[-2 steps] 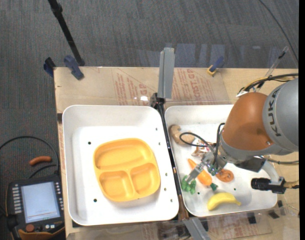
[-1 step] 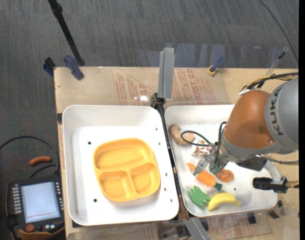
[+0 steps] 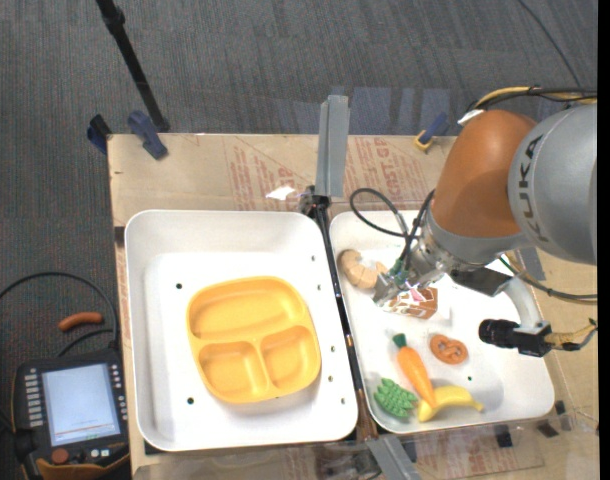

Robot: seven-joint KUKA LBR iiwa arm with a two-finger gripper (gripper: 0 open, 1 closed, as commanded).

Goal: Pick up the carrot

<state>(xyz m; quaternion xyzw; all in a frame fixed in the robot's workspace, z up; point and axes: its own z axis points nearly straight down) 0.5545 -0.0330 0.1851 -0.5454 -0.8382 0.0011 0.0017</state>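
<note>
Over the right bin (image 3: 530,393) the gripper (image 3: 397,288) hung near a brown toy (image 3: 421,304), well above the carrot (image 3: 413,367); whether it was clenched could not be told.

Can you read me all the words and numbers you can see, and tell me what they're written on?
"KUKA", in dark letters running down the grey arm.
Red printing on the brown board under the bins: too faint and blurred to read.
Screen of the handheld pendant: too small to read.
The small box by the gripper has a pattern, no readable words.
</note>
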